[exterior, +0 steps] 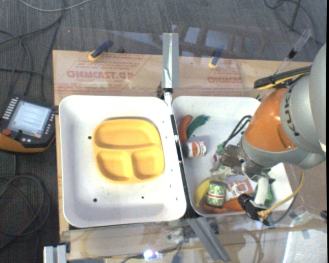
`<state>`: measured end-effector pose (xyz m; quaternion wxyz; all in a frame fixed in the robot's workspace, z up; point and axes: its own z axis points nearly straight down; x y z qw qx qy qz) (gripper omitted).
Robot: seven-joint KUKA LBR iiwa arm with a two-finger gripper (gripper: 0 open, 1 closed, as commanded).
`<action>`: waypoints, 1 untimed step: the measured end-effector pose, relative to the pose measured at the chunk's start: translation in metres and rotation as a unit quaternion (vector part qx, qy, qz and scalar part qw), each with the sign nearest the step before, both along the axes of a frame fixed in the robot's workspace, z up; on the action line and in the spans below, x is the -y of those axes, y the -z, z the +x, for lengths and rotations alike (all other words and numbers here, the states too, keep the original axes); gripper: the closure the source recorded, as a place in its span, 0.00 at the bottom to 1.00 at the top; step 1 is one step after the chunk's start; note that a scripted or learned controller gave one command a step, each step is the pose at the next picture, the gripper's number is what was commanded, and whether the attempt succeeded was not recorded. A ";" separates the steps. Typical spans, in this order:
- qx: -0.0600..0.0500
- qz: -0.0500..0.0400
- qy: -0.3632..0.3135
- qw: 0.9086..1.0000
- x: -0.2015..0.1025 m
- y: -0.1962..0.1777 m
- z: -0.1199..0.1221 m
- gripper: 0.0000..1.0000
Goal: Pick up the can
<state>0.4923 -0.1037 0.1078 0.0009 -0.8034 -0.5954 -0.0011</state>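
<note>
Reaching in from 3 o'clock, the grey arm (312, 119) w/ its orange band (268, 127) hung over the right bin (230, 104). Its gripper (233, 166) sat low near the bin's centre, amid dark cabling, and whether it was wide, narrow or holding anything couldn't be told. The can (216, 194), green label w/ a pale top, stood upright at approx 7 o'clock from the gripper, near the bin's front wall, apart from the gripper. It rested against a yellow banana-like item (202, 192) on its 9 o'clock side, w/ an orange carrot-like piece (230, 205) just below at 5 o'clock. A small white jar w/ a red label (196, 149) lay on its side toward 10 o'clock from the gripper, beside the divider. At approx 11 o'clock of the bin lay an orange-red piece (185, 126) and a dark green one (197, 124), touching. A red-and-white packet (240, 187) lay just beside the can at 3 o'clock. The left bin (77, 147) held a yellow compartment tray (129, 149), flat, roughly centred. Outside the surface (71, 73) at 9 o'clock rested a pendant w/ a screen (24, 125).
</note>
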 end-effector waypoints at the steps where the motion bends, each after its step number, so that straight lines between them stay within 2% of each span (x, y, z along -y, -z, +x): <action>1: 0.000 0.000 0.000 1.000 0.000 0.000 0.000 0.00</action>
